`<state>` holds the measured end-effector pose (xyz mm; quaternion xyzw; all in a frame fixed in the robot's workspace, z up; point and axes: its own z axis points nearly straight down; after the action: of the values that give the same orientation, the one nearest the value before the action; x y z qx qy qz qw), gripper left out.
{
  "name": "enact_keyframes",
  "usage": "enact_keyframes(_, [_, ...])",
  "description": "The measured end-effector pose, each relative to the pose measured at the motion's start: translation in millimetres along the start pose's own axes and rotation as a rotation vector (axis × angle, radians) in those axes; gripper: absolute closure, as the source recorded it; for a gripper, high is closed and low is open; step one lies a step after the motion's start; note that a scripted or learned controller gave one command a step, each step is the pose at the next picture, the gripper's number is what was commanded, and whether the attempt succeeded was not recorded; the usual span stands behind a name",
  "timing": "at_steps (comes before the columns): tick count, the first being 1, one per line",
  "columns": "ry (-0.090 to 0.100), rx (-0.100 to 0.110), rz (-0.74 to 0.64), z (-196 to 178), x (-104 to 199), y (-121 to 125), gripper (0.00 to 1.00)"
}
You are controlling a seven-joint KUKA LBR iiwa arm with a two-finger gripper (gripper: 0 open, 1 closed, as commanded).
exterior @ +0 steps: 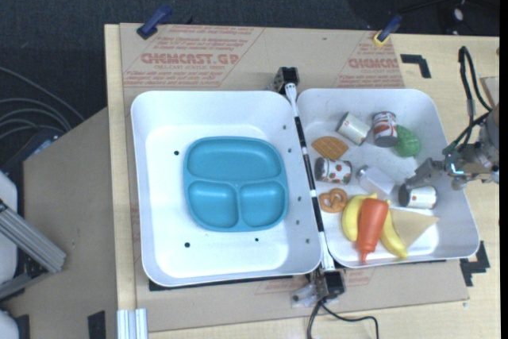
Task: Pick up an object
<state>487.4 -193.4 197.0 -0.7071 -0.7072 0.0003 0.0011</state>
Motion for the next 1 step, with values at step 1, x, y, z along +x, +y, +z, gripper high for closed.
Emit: enact_keyframes(1, [0.001,0.001,-0.001,109.8,45.0,56.0,0.0])
